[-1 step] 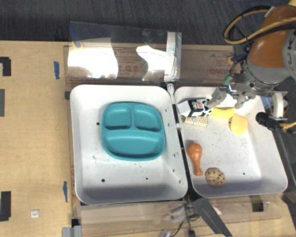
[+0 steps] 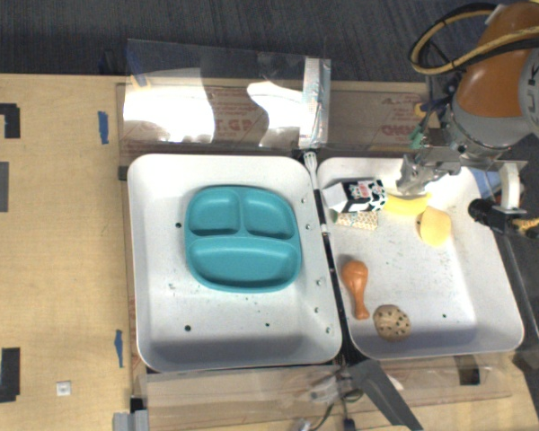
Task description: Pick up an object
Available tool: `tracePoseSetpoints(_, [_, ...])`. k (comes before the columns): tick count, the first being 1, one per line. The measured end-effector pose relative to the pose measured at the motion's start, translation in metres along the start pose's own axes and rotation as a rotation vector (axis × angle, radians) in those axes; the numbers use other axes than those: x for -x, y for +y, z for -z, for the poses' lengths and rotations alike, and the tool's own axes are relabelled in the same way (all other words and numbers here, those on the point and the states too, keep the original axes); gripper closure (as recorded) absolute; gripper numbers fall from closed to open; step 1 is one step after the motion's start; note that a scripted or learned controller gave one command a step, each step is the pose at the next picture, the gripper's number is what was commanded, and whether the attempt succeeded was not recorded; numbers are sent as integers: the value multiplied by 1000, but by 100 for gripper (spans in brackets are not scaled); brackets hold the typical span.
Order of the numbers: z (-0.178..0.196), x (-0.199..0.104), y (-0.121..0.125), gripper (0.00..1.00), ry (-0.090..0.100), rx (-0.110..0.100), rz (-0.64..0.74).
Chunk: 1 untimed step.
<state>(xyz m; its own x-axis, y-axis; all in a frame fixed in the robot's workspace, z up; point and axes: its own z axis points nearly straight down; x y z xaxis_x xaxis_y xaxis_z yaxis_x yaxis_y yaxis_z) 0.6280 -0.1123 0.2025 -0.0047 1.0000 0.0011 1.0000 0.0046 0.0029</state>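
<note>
Claw [image 2: 419,180] is seen near the back of the right bin [image 2: 485,330], hanging low from the grey arm [image 2: 499,70] with the orange band, which comes in from the right of the view. Whether it is released or clenched cannot be told, since its tip is lost against the bright bin floor and a yellow piece. That flat yellow piece [image 2: 408,206] is found directly below the claw's tip in the picture, seemingly touching it, though no grasp can be made out. A rounder yellow lump [image 2: 435,226] is seen just beside the claw, toward the front and slightly to the right. A small black-and-white box [image 2: 361,197] with a cow pattern is placed to the claw's left, close to the wall between the bins, and a pale speckled block [image 2: 357,220] is set against its front side. Farther toward the front, well apart from the claw, an orange drumstick toy [image 2: 356,285] is laid with its thin end pointing forward, and a brown speckled ball [image 2: 391,321] is set just beside that end. Across the dividing wall, far to the claw's left, the left bin [image 2: 153,268] is occupied by a teal plate [image 2: 242,238] with three sections. Behind both bins a clear plastic sheet [image 2: 225,106] is stood over cardboard.
</note>
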Motion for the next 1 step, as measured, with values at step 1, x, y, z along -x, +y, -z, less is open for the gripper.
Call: tracePoseSetpoints(1, [-1,0,0,0,0,-2,0])
